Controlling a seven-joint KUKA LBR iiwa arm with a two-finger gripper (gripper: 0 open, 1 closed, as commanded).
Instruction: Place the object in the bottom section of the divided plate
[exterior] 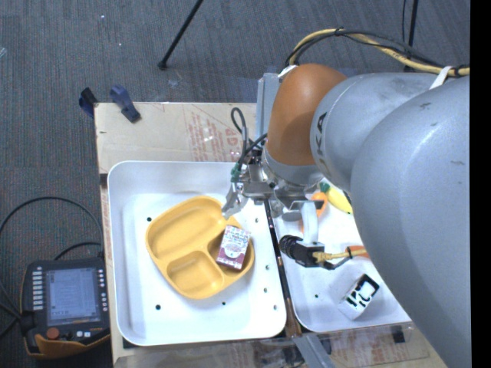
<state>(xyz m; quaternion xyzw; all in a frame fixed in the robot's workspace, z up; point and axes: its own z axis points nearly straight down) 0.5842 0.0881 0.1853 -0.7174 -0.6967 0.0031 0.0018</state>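
1. The left bin (123, 205) holds a yellow divided plate (180, 232) with three compartments: a large one on the far left, a smaller one on the near side and one along the right.
2. A small carton (235, 248) with a pale face and maroon edges lies flat in the plate's right compartment. Its near end is close to the plate's right rim.
3. The right bin (314, 297) holds a white-and-black object (359, 294) near its near right corner. At its far side is an orange-and-yellow item (334, 199), and the two are well apart.
4. The end effector (232, 198) hangs over the far right edge of the plate, just beyond the carton. It has no hold on the carton, and the wrist hides too much to tell whether it is open or closed.
5. The arm (399, 175) covers much of the right bin and part of the orange-and-yellow item, so that item's shape is unclear.
6. The print on the carton is too small to read. The red marks on the brown desk (176, 129) beyond the bins are also illegible.
7. A blue clamp (124, 103) sits at the desk's far left corner, and a control pendant (65, 297) with a screen lies on the floor to the left.
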